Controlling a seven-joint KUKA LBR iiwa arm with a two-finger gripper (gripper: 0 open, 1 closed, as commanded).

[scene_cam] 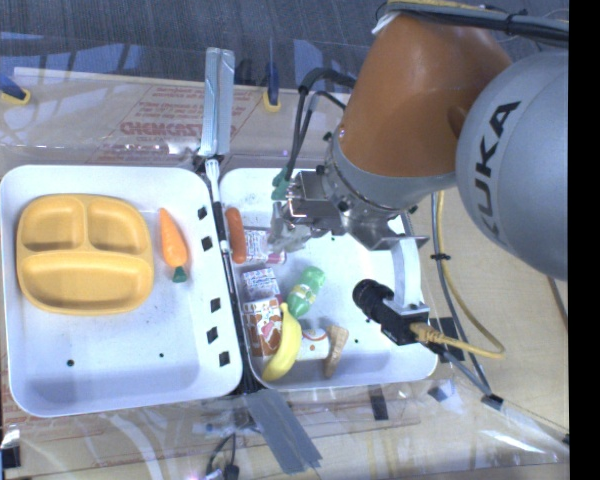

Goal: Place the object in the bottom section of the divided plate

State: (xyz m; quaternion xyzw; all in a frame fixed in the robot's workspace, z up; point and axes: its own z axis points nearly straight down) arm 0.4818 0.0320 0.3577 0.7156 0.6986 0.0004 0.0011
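A yellow divided plate (82, 251) lies in the left bin, its wide bottom section toward the view's bottom. A toy carrot (172, 241) rests just right of the plate. My gripper (283, 230) hangs over the upper left of the right bin, beside a red sausage-like piece (236, 234) lying against that bin's left wall. Below it lie a brown packet (261, 307), a green bottle-like item (305, 291), a banana (285, 346) and a small tan piece (334, 349). I see nothing between the fingers.
The two white bins (100, 368) share a middle wall with black marks. The arm's orange band and grey body (430, 98) cover the right bin's upper right. A black cable fitting (385, 310) sticks out over the right bin's right side.
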